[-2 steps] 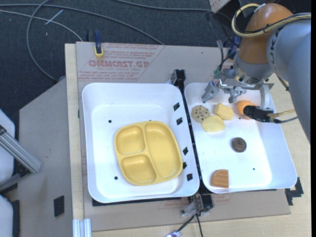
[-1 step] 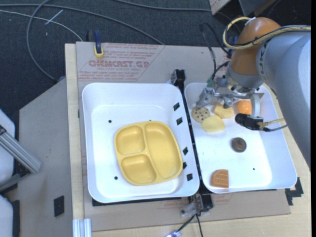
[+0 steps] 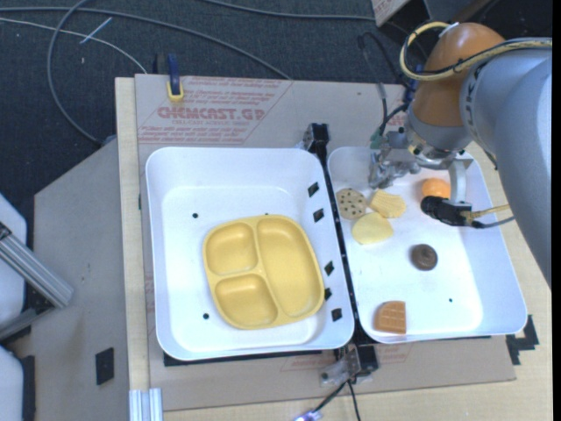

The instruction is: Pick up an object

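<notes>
Two white bins sit side by side on the tabletop (image 3: 219, 112) — left bin (image 3: 171, 261) holds a yellow three-compartment plate (image 3: 261, 270), lying flat in its near half, slightly toward the inner wall.

Right bin (image 3: 473, 296) holds the loose objects: a brown dotted cookie (image 3: 351, 203) near the inner wall, a pale yellow piece (image 3: 388, 204) just beside it, another pale yellow piece (image 3: 372, 229) just in front of those two, touching or nearly so. An orange piece (image 3: 435, 188) lies toward the far right side, partly behind a black part of the arm. A small dark brown round thing (image 3: 424, 256) sits near the bin's middle, apart from the rest. A tan-orange wedge (image 3: 391, 317) lies by the near edge, well apart from the cluster.

Arm (image 3: 517, 103) reaches in from the right, orange band (image 3: 451, 77) above the wrist. Pincer (image 3: 382, 172) hangs over the far-left corner of the right bin, right above the cookie and the upper yellow piece — whether its tips are spread or pressed together, can't tell; nothing visibly between them.
</notes>
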`<control>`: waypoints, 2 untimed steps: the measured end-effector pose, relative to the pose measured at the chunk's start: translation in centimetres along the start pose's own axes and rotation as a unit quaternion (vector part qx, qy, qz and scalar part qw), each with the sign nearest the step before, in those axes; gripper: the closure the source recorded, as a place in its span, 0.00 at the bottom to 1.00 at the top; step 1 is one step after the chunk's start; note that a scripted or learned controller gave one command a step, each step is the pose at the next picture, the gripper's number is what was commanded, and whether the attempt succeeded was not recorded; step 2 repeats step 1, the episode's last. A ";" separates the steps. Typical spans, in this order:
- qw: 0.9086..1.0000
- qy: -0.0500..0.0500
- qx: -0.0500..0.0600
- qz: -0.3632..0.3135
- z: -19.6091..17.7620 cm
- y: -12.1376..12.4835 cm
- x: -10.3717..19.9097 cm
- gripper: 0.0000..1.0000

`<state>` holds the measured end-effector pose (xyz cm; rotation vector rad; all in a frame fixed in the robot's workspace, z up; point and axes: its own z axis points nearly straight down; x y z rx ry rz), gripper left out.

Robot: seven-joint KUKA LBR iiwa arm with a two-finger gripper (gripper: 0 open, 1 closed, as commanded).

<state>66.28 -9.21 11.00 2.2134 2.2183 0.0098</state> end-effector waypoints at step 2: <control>1.000 0.000 0.001 0.001 -6.5 0.3 -0.4 1.00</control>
